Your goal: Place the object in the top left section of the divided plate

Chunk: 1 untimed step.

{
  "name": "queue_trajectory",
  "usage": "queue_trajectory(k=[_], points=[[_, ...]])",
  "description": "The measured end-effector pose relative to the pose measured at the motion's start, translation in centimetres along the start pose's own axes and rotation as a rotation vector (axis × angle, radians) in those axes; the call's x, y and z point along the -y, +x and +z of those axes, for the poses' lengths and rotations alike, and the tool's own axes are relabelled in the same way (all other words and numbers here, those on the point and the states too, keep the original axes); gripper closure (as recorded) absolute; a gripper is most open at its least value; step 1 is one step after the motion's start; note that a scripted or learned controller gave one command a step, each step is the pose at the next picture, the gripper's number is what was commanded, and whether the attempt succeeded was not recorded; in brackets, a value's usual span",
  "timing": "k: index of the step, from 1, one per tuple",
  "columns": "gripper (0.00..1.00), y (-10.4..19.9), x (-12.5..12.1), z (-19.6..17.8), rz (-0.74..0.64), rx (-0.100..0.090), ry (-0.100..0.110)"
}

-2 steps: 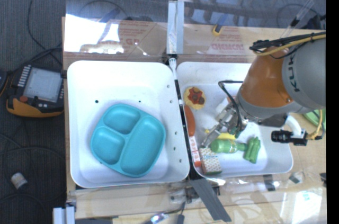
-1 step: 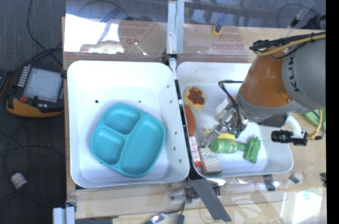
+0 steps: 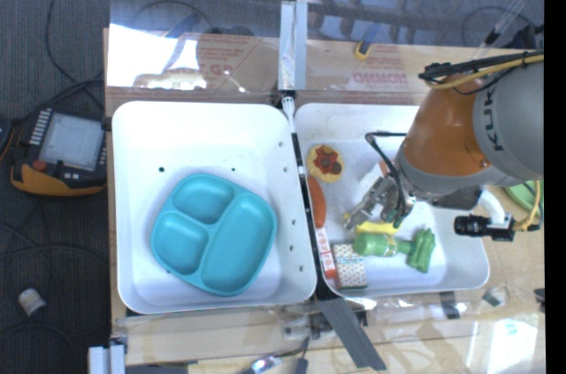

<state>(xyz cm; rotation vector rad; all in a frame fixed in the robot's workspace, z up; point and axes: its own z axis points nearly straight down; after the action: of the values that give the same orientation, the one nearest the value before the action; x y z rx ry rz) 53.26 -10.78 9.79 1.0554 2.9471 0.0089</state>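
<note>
Now: arm low in the right bin.
We cannot tell the fingers' state; green bottle just below them, blue divided plate in left bin.

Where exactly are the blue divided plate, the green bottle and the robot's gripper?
blue divided plate (image 3: 232, 232), camera view, floor of its big section.
green bottle (image 3: 395, 246), camera view, its body.
gripper (image 3: 371, 209), camera view, between the fingertips.

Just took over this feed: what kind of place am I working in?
Probably a robotics lab test cell, not a kitchen: two white bins on a bench, a teal divided plate in the left one, toy food like a green bottle in the right, and a teach pendant on carpet.
</note>
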Motion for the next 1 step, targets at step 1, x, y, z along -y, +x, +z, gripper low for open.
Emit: queue_trajectory(k=[1], points=[[1.0,-1.12,-0.46,0.76,-0.115,-0.007,0.006]])
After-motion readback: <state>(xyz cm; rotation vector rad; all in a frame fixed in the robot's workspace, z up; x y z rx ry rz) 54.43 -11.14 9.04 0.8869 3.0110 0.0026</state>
